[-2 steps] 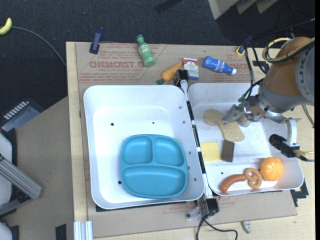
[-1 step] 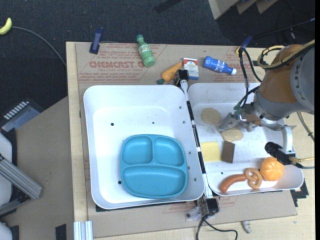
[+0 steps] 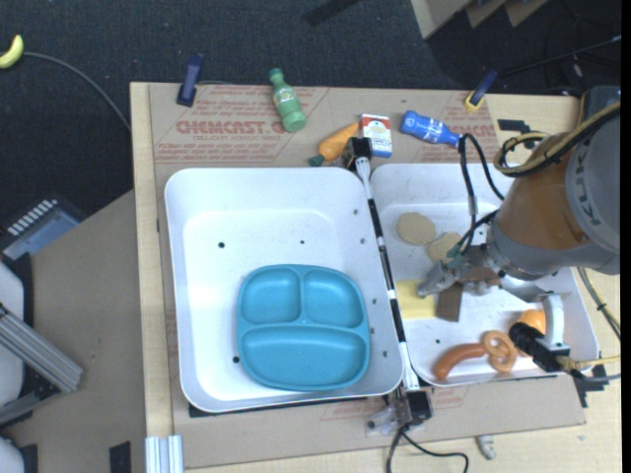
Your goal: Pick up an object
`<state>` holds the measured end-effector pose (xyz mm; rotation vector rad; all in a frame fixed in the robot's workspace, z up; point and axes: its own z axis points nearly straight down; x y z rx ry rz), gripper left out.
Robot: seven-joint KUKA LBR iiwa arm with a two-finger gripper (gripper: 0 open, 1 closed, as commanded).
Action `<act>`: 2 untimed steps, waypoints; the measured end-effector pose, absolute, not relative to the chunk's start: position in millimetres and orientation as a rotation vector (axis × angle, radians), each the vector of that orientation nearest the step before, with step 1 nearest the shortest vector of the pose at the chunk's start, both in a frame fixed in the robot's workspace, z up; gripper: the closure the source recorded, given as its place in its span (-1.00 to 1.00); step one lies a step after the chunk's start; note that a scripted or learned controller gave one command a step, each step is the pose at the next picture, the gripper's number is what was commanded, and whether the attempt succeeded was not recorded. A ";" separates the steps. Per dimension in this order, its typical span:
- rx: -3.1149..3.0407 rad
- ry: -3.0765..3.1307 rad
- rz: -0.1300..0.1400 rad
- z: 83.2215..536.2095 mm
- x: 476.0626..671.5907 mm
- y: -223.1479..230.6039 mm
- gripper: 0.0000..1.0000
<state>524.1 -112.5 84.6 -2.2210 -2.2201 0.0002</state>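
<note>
Object unclear: maybe the tan cookie (image 3: pixel 416 229), flat and round, in right bin (image 3: pixel 434 181), just up-left of gripper (image 3: pixel 449 284). Approach step by the look of it, nothing seen between the tips; spread or together, cannot tell. Next: probably centre over one item, then descend. Also in bin: yellow flat piece (image 3: pixel 414 305), glossy pretzel (image 3: pixel 498 351), curved hotdog (image 3: pixel 455 359). Left bin (image 3: pixel 197 205) with smooth blue plate (image 3: pixel 303 325), three compartments.

tan cookie (image 3: pixel 415 229), pretzel (image 3: pixel 497 350), right bin
</note>
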 end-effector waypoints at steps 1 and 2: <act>-2.223 -2.220 0.000 94.1 524.3 -112.5 1.00; -2.220 -2.224 -0.003 185.1 550.4 -39.9 1.00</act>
